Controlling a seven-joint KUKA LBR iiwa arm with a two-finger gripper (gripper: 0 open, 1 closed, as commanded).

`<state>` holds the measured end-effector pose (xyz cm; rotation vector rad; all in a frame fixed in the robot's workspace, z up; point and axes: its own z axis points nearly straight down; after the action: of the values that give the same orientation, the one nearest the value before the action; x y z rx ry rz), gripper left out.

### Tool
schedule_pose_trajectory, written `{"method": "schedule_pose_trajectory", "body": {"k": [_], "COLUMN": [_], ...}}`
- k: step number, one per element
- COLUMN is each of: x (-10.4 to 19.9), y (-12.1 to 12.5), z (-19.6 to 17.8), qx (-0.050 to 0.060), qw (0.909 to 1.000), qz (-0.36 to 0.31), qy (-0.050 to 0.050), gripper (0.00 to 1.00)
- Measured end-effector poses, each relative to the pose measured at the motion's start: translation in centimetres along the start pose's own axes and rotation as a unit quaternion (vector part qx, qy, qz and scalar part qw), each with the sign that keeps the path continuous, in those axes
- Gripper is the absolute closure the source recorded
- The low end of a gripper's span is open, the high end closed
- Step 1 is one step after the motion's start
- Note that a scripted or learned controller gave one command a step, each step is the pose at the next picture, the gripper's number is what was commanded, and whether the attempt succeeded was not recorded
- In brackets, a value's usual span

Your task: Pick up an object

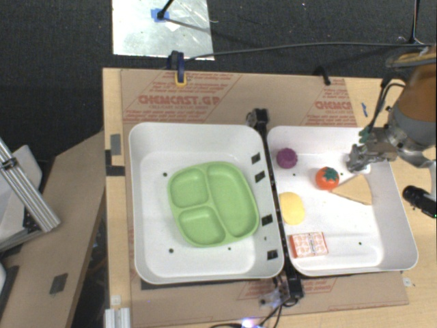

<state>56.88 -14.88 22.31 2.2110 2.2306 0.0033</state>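
The arm is cut off at the right edge and its gripper (pixel 358 161), over the right bin (pixel 396 251), is too blurred to read, above brown board (pixel 177 101) printed "CHEMCAST GP", a glossy green three-compartment tray (pixel 213 202), a tan wedge (pixel 356 191), yellow lump (pixel 292 208), red-patterned box (pixel 308 244), orange tomato-like toy (pixel 327 178) and purple ball (pixel 287 158).

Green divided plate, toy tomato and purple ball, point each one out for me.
green divided plate (pixel 213 203), camera view, middle ridge where its compartments meet.
toy tomato (pixel 326 178), camera view, centre of its orange body.
purple ball (pixel 287 158), camera view, centre of its top.
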Motion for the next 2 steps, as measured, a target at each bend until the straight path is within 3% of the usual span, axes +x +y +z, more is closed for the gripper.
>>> {"method": "schedule_pose_trajectory", "body": {"k": [2], "x": [10.1], "y": [0.9], "z": [0.2], "qx": [0.0], "qw": [1.0], "qz": [0.0], "qy": [0.0], "gripper": [1.0]}}
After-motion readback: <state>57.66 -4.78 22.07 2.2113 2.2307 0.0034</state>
